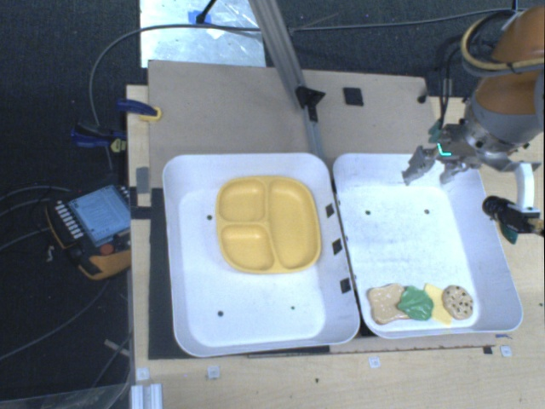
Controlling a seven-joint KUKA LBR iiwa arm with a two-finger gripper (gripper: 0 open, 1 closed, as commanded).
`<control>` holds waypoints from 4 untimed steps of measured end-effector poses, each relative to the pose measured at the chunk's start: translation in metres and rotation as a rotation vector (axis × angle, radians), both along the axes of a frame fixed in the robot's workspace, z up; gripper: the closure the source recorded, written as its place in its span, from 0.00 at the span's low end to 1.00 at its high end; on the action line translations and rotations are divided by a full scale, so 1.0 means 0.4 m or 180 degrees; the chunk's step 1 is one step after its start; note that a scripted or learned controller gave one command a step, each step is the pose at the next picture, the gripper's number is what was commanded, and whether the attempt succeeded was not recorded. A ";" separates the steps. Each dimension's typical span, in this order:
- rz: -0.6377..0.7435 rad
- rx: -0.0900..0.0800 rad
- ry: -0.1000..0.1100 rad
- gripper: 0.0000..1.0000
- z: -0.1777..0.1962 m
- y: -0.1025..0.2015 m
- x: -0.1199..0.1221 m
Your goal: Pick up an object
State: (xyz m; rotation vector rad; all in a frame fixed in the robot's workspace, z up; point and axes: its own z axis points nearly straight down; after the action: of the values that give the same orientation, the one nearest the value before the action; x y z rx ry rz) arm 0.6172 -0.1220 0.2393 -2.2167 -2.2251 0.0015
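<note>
Objects for picking lie in a tight row at the near edge of the right bin [477, 220]: a tan slice of toast [385, 304], a green leaf [416, 302] overlapping it, a yellow wedge [438, 303] behind the leaf, and a round chocolate-chip cookie [458, 302] at the row's right end. All four touch or overlap their neighbours and rest on the bin floor.

The gripper [433, 168] hangs over the far edge of that same bin, well apart from the row, with the whole bare floor of the bin between them. Its two fingers [415, 168] are spread apart with a clear gap between them, and nothing sits in that gap. The grey arm with its orange band [515, 45] reaches in from the right, above the bin's far right corner.

In the left bin [255, 309] a yellow divided plate [268, 224] with three compartments lies flat, near the middle toward the far side. The two bins sit side by side, their inner rims touching.
</note>
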 end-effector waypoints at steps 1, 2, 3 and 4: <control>0.0001 -0.0001 -0.0010 0.00 0.003 0.000 0.002; 0.0005 0.0001 0.0002 0.00 -0.120 0.024 -0.007; -0.0004 0.0001 0.0002 0.00 -0.231 0.039 -0.016; -0.0007 0.0002 0.0007 0.00 -0.377 0.052 -0.035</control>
State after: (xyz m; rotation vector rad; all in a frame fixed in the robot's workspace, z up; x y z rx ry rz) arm 0.6030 -0.1010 0.0884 -2.2179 -2.2211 0.0031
